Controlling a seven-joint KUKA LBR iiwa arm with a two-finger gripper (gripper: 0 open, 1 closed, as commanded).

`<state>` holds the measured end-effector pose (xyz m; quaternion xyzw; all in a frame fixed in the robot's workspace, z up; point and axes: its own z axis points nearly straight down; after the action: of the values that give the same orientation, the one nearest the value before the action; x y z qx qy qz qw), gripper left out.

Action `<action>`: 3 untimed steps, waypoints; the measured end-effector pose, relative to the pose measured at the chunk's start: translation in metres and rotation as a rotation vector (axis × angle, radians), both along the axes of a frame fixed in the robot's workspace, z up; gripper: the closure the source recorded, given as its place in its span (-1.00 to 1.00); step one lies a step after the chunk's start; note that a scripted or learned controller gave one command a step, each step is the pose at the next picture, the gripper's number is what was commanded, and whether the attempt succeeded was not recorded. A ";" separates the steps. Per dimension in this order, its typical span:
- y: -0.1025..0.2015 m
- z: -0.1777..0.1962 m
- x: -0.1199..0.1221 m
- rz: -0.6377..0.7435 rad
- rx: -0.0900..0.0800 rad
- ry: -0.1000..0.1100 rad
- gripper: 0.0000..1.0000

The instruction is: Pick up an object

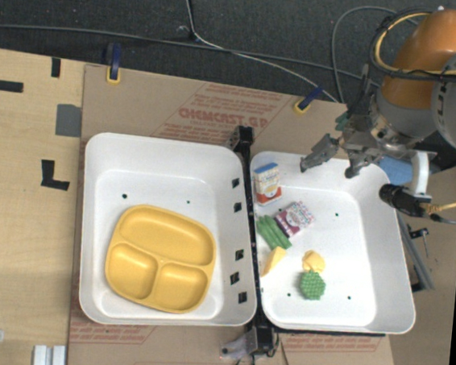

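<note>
Camera view: bench with two shallow white bins side by side. Left white plastic bin holds a yellow three-compartment plastic tray, lying flat toward the bin's near half. Right white plastic bin holds the loose items, all clustered in its left half near the divider.

Items in the right bin, far to near: a small white carton with blue and red label against the far-left corner; a crumpled white-and-purple packet just beside it toward centre; a green ridged toy vegetable lying at a slant, touching or nearly touching the packet; a small yellow wedge-shaped piece next to the divider; a yellow lumpy toy piece with a green knobbly round toy touching it on the near side.

Two-finger gripper hangs over the far rim of the right bin, fingers spread apart, nothing between them. It sits raised, well apart from the near items, nearest to the carton and packet.

Progress, as judged: no object is lifted; every item rests on a bin floor. Grasp not yet made. Left to do: choose a target, descend, close, raise. Carton or packet look the shortest reach; the carton's spot against the wall may crowd one finger.
</note>
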<state>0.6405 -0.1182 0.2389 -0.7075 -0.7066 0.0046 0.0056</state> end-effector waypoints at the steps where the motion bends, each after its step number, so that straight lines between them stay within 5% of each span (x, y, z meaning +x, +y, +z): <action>1: 0.000 0.008 0.002 0.003 -0.001 -0.013 -1.00; 3: -0.006 -0.101 -0.007 0.002 -0.003 -0.008 -1.00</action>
<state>0.6337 -0.1244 0.1377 -0.7068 -0.7074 0.0025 0.0018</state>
